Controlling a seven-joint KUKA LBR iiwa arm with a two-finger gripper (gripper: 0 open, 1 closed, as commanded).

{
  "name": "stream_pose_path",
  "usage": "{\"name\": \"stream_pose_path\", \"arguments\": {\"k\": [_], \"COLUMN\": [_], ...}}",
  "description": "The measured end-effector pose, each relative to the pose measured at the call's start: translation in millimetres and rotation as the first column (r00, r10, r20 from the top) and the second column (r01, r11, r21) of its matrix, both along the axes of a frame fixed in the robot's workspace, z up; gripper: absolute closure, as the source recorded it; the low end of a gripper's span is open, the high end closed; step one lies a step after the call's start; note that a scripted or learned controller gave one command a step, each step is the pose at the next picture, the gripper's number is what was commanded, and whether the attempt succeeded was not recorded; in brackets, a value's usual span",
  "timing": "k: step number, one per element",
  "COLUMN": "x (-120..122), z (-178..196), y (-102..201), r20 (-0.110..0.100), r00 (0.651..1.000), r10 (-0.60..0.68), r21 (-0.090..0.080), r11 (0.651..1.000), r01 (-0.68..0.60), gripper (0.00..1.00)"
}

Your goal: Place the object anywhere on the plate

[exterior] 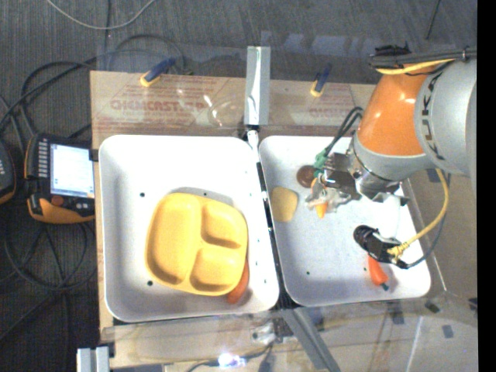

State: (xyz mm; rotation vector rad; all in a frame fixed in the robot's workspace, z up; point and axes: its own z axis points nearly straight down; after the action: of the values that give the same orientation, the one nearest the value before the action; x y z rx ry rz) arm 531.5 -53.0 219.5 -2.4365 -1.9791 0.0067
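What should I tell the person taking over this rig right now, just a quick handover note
Gripper: low over the right bin, near its upper left; finger state unclear, nothing seen held.
Yellow divided plate: in the left bin, nothing resting in its compartments.
Tan flat piece and brown round piece: in the right bin beside the gripper. Small orange piece: near that bin's lower right.
Done: nothing on the plate yet.
Left: grasp an object, carry it across, set it on the plate.

Yellow plate (199, 244) in left bin (124, 161)

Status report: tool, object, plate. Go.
Tool low over right bin, grip state unclear. Tan object lying beside it, left. Yellow plate in left bin, nothing on it.
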Motion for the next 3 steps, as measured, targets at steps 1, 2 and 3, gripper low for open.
{"name": "stream_pose_path", "arguments": {"k": [1, 2, 3], "x": [-6.0, 12.3, 12.5], "z": [23.7, -37.5, -37.3], "y": [59.3, 122.9, 122.6], "r20": [0.003, 0.000, 0.000], "r00": [0.985, 0.954, 0.954], "r10": [0.173, 0.300, 0.299], "r21": [-0.001, 0.002, 0.002], "r11": [0.985, 0.954, 0.954], "r01": [-0.173, -0.300, -0.299], "gripper": [1.00, 1.00, 0.00]}}
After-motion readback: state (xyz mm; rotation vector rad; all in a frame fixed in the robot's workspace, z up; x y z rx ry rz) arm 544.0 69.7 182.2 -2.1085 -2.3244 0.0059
